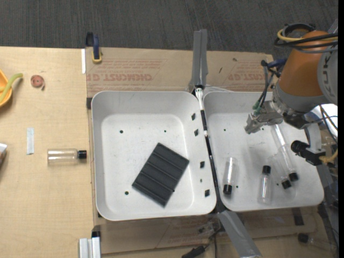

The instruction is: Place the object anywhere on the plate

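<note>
A dark ribbed rectangular plate [160,174] lies tilted on the floor of the left bin [107,117]. Several clear vials with black caps lie in the right bin [236,112]: one [228,174] near its left wall, one [265,183] in the middle front, and a longer one [283,153] running diagonally toward the right. My gripper [258,121] hangs over the upper middle of the right bin, just above the top end of the diagonal vial. The orange-banded wrist [301,69] hides much of it.
A metal divider [200,63] runs between the two bins. On the wooden bench to the left lie a capped clear bottle [65,155], a small white strip [30,141] and a pink disc [36,80]. Cables [271,74] hang off the wrist.
</note>
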`<state>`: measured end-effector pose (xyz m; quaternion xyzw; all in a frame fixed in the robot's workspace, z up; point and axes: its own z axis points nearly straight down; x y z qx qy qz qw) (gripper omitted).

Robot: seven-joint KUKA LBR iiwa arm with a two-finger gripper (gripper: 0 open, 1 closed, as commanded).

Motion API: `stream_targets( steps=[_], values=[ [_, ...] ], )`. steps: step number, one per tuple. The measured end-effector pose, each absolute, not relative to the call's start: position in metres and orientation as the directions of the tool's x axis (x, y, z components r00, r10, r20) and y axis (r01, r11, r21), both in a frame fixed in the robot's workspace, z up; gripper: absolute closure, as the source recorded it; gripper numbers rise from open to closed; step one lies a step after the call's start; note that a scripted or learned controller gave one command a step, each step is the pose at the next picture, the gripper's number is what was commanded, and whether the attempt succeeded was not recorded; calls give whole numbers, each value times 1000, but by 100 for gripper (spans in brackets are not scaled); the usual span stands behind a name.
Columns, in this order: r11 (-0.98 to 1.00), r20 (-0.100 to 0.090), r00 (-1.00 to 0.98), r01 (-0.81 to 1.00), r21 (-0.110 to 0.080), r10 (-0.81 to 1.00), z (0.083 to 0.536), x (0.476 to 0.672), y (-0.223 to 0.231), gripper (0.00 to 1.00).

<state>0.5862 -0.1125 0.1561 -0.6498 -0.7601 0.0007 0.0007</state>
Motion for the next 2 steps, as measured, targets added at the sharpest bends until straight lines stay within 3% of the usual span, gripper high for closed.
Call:
stream_targets(
  steps=[1, 2],
  values=[
    [276, -2, -276, 961, 0, 961, 317, 641, -91, 100],
    [512, 1, -512, 859, -2, 859, 242, 607, -15, 100]
  ],
)
